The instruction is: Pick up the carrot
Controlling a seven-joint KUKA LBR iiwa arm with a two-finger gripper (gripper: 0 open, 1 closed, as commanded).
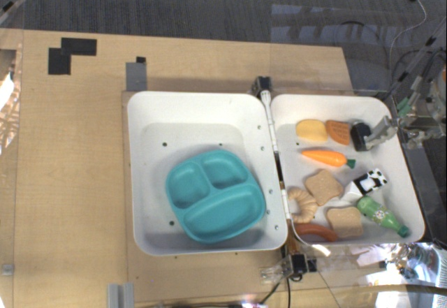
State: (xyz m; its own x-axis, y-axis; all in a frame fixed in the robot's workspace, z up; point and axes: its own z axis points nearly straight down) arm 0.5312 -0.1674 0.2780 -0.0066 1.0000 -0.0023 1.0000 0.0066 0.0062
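The carrot (323, 158) is orange with a green stem end and lies on its side in the upper middle of the right bin (412, 188), stem pointing right. My gripper (404, 121) hangs over the bin's upper right edge, to the right of and slightly above the carrot. A clear gap separates the two. Nothing shows in its grasp.
Around the carrot lie a yellow piece (311, 130) and a brown waffle-like piece (339, 132) above, two bread slices (323, 186), a tan pastry (302, 203), a black-and-white toy (370, 181), a green bottle (380, 214) and a red sausage (318, 232) below. A teal divided plate (215, 195) sits in the left bin (150, 125).
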